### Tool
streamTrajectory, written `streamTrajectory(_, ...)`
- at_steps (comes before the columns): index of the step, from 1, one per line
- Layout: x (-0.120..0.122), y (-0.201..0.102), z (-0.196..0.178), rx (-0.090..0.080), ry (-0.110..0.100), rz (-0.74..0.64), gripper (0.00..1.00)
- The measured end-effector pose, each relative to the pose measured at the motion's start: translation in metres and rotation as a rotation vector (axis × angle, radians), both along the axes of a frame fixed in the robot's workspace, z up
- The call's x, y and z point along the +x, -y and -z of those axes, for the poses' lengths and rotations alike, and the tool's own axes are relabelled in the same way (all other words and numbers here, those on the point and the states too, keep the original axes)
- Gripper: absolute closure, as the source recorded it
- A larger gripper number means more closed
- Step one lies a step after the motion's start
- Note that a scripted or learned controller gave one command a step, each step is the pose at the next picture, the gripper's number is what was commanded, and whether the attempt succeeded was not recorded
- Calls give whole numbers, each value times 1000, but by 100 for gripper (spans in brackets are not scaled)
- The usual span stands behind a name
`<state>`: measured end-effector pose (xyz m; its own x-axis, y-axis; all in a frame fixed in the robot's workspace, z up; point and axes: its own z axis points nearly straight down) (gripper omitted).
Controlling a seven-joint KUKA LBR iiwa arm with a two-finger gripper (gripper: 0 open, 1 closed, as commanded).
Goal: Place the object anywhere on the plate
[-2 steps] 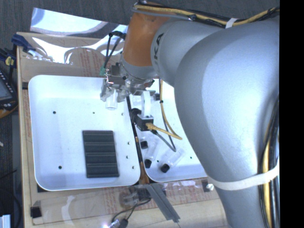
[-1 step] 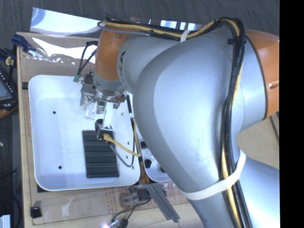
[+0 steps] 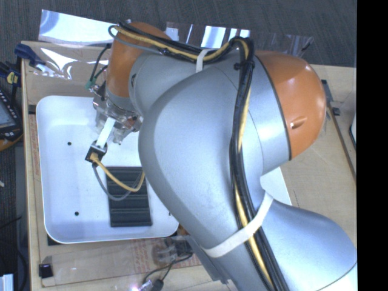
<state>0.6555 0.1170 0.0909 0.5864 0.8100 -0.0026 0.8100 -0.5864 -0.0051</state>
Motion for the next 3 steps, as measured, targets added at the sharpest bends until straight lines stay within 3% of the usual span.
streamTrajectory(1, -5, 42, -101, -3, 5, 629, 100)
streamTrajectory(2, -15, -3, -23, -6, -1, 620, 100)
streamTrajectory(3, -98, 59, -101, -3, -2, 722, 100)
